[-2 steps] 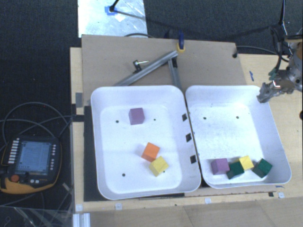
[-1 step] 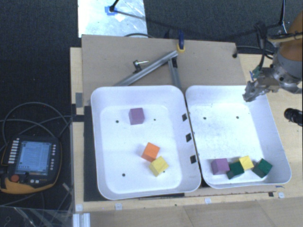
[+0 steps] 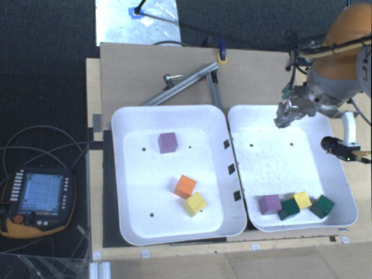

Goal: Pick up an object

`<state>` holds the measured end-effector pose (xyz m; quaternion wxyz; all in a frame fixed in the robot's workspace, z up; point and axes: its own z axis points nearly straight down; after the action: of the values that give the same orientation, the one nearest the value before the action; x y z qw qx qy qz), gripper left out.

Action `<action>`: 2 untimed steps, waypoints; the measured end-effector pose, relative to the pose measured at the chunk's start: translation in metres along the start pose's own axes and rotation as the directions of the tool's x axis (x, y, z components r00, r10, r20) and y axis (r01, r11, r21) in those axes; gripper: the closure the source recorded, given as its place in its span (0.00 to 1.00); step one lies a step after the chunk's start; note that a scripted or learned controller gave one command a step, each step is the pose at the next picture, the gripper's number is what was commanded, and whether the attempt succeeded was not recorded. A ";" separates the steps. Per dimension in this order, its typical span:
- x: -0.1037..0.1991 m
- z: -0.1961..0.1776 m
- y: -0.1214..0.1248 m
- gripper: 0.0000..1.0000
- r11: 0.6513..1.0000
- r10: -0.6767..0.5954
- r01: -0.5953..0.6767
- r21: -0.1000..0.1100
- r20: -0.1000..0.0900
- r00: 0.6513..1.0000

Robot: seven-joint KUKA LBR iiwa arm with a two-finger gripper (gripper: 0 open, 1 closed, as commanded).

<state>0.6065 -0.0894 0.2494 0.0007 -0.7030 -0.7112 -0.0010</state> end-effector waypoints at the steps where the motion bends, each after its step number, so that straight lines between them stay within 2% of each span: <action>1: 0.064 0.003 0.007 1.00 1.000 -0.001 0.001 -0.001 0.000 1.000; 2: 0.123 0.012 0.016 1.00 1.000 0.000 0.000 -0.001 0.000 1.000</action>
<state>0.6208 0.0342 0.2377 0.0004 -0.7030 -0.7112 -0.0014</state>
